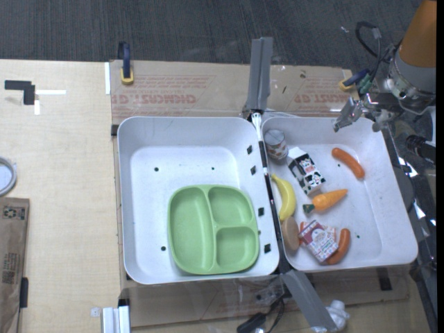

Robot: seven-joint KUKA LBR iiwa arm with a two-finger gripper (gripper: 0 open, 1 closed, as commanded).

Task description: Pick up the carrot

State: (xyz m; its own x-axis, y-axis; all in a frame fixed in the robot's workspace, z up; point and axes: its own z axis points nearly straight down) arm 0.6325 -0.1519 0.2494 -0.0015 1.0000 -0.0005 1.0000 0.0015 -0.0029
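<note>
Carrot (327,200) lies near the middle of the right bin (388,252), its green tip pointing left, with bare white floor between it and the bin's right wall. Just left of it sit a milk carton (306,172) and a banana (283,196) along the left wall; a sausage (347,162) lies above it, and a red packet (318,240) and a second sausage (340,246) lie below, toward the near edge. The gripper (354,112) hovers over the bin's far right corner, holding nothing; whether it is parted or closed cannot be told. The left bin (139,186) holds a green divided plate (214,229).
</note>
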